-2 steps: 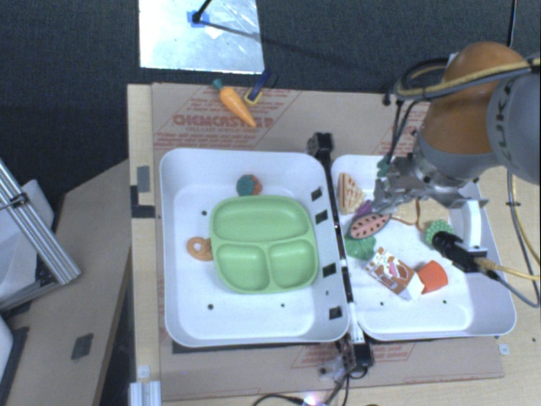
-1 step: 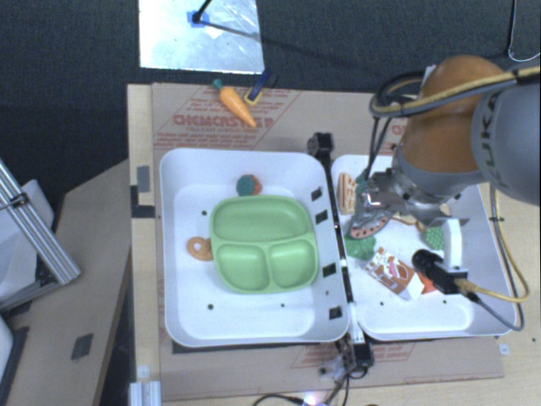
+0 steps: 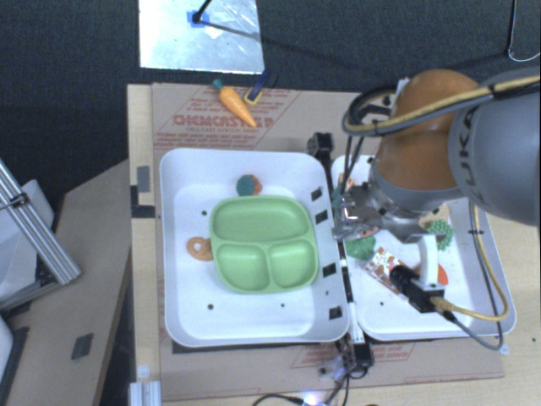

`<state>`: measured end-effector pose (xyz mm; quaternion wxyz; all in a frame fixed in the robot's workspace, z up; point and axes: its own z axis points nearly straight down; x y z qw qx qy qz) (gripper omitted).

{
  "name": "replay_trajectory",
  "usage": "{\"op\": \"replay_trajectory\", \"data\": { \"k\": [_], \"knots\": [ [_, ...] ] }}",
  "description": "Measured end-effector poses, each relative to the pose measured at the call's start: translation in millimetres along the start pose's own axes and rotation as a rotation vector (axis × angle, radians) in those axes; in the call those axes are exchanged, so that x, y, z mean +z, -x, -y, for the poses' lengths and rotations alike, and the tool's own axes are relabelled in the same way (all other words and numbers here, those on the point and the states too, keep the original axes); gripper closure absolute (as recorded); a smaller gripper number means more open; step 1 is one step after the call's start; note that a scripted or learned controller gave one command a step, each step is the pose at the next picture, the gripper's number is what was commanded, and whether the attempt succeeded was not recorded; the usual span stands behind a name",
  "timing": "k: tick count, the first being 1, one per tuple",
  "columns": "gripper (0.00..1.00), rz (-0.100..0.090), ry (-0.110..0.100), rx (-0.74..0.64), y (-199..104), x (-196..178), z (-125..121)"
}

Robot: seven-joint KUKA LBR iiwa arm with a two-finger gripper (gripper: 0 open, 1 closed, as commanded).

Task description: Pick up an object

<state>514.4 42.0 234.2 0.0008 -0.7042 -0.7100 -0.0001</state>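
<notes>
My gripper (image 3: 349, 216) hangs low over the left side of the right bin (image 3: 473, 324), close to the wall between the two bins. Just below it lies a green object (image 3: 362, 246), partly under the wrist. A colourful printed packet (image 3: 383, 265) sits next to that. Further right are a white and orange object (image 3: 432, 259) and a green patterned piece (image 3: 439, 227). The arm hides much of the right bin's floor.
The left bin (image 3: 182, 311) holds a green divided plate (image 3: 262, 244), an orange pretzel-shaped ring (image 3: 200, 248) and a small round green and red item (image 3: 248, 184). A toy carrot (image 3: 237, 106) lies on the cardboard behind the bins.
</notes>
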Motion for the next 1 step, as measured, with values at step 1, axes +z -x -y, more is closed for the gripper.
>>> {"op": "replay_trajectory", "data": {
  "k": [1],
  "knots": [
    [1.0,0.0,0.0,0.001,-28.7,11.3,20.2]
  ]
}}
